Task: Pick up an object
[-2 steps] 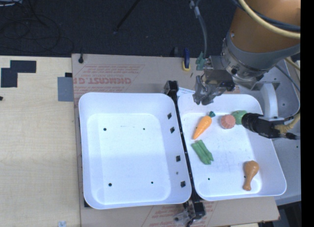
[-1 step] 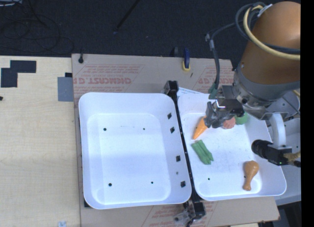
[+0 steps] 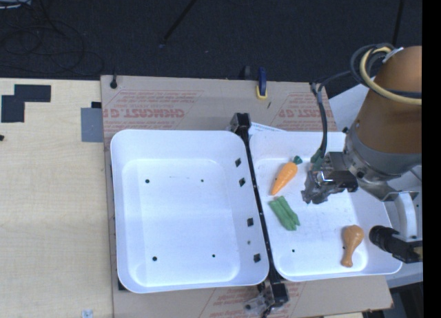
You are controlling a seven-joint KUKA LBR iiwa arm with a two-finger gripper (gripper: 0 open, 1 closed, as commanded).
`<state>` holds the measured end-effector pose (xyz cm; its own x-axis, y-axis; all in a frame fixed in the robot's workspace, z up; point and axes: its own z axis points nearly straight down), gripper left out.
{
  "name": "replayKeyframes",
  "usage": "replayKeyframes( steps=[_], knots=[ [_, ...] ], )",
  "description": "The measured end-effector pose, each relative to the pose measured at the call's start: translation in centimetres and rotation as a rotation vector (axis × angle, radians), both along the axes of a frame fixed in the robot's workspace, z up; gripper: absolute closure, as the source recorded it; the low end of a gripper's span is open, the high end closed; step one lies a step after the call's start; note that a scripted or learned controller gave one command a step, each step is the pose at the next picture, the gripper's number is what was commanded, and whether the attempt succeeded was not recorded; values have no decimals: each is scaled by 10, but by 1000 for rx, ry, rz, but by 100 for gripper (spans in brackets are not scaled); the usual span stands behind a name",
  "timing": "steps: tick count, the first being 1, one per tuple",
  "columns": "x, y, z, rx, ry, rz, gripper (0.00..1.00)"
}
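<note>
The right bin (image 3: pixel 310 268) holds three toy foods. An orange carrot (image 3: pixel 283 177) with a green top lies near its upper left. Just below it, beside the divider, lies a green bean pod (image 3: pixel 284 213). A tan chicken drumstick (image 3: pixel 351 244) rests near the lower right corner. My gripper (image 3: pixel 315 193) hangs over the middle of the right bin, to the right of the carrot and the green pod and above the drumstick. Nothing shows between its fingers.
The left bin (image 3: pixel 131 268) stands beside the right one, a black clip strip (image 3: pixel 249 193) joining them. Both rest on a cardboard sheet (image 3: pixel 179 107) on the wooden bench. The arm's bulky orange-and-grey body (image 3: pixel 393 117) overhangs the right bin's far right side.
</note>
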<state>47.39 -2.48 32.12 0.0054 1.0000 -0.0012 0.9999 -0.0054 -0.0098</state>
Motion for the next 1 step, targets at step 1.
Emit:
replayKeyframes(
  steps=[1],
  knots=[
    [2, 2, 12, 1, -3, 4, 100]
  ],
)
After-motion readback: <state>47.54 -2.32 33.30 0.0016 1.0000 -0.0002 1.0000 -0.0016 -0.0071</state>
